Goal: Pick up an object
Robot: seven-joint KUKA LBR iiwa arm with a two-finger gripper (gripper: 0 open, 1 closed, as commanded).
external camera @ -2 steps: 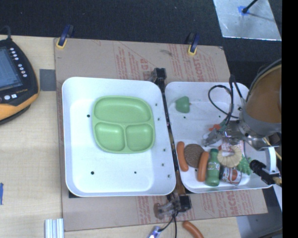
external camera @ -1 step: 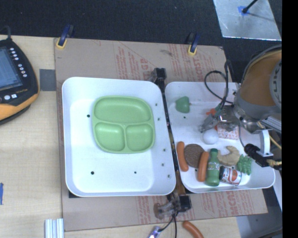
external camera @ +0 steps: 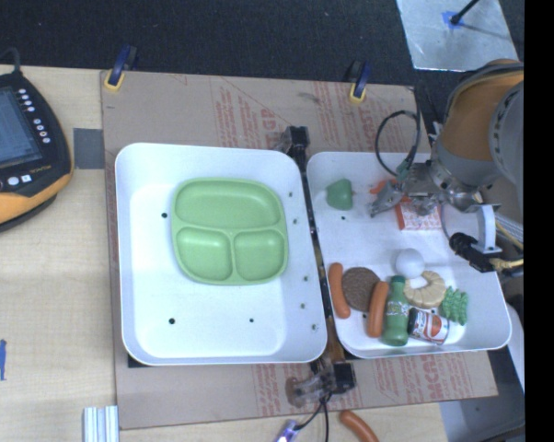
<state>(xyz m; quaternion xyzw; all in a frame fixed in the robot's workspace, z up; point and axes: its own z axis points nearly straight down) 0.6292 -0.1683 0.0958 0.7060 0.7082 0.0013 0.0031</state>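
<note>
I judge the approach step in hand: the arm hangs over the right bin, its jaws low beside a red-and-white packet, grip state I cannot tell. Next move calls for a clean descent and closure. The bench carries cardboard, a left bin with a green tray, and clustered toy food.

Arm in from right, wrist bent down, jaws low, prob. parted.

We are seeing a pale green divided plate in a white bin, an orange sausage and a brown patty.
</note>
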